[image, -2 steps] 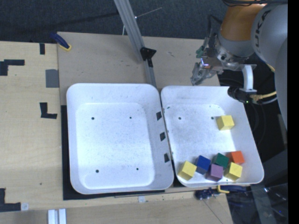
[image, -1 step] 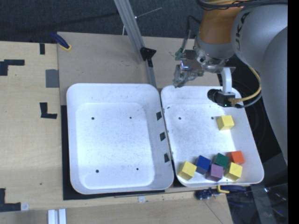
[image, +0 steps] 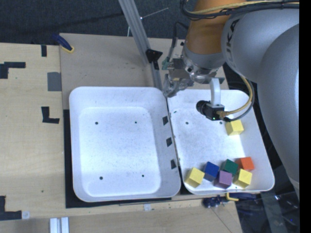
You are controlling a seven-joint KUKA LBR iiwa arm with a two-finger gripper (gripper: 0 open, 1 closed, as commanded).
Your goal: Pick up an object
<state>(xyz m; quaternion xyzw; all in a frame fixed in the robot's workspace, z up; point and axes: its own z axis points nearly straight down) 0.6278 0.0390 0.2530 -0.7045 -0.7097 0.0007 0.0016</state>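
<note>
My gripper [image: 171, 87] hangs over the far left corner of the right bin [image: 204, 135], beneath the arm's orange band. Nothing shows in its grasp. A yellow cube [image: 234, 126] lies alone near the bin's right wall. Along the near edge sits a cluster: a yellow cube [image: 195, 176], a blue cube [image: 211, 169], a purple cube [image: 224, 178], a green cube [image: 230, 166], an orange cube [image: 247, 163] and another yellow cube [image: 244, 178]. All the cubes lie well away from the gripper.
The left bin [image: 116, 144] stands beside the right one, their walls meeting in the middle. A slanted metal bar [image: 138, 28] rises behind the bins near the gripper. A black cable unit [image: 209, 109] hangs off the wrist over the right bin.
</note>
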